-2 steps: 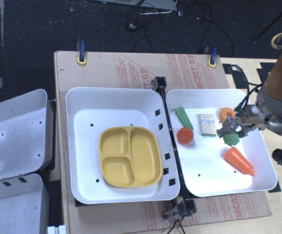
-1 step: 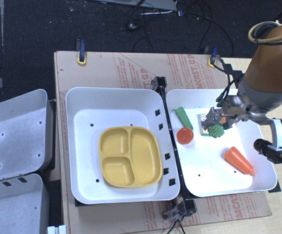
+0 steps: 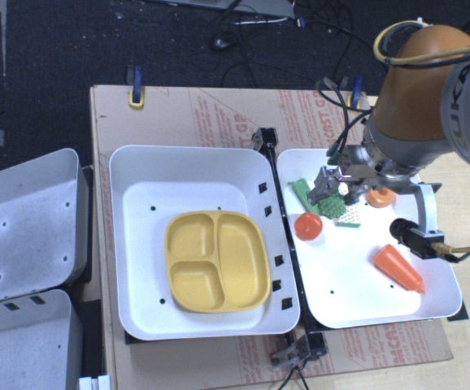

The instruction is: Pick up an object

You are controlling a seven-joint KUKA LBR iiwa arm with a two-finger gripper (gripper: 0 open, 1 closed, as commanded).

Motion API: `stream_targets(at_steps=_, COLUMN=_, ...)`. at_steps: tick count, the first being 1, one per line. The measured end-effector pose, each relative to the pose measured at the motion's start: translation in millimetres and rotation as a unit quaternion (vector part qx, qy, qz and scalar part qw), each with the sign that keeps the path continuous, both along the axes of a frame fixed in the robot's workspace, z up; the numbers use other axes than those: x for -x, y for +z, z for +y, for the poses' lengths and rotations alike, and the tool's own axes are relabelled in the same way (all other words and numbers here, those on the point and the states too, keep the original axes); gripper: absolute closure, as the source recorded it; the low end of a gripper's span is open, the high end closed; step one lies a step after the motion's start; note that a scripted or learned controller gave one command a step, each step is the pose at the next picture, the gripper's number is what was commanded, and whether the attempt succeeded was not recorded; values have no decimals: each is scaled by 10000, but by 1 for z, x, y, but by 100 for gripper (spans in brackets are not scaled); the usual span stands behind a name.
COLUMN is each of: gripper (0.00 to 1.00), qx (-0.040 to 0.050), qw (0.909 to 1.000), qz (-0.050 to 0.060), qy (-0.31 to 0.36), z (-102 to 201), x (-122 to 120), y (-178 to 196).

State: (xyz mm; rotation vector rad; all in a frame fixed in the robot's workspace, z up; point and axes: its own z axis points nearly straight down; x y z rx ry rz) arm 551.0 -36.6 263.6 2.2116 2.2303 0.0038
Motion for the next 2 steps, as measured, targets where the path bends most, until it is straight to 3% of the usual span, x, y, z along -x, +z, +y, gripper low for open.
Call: stream_targets(at_steps=2, gripper=100, qx=2, qw=10000, qz=9, qy=-5, z=91, x=-36, y=-31)
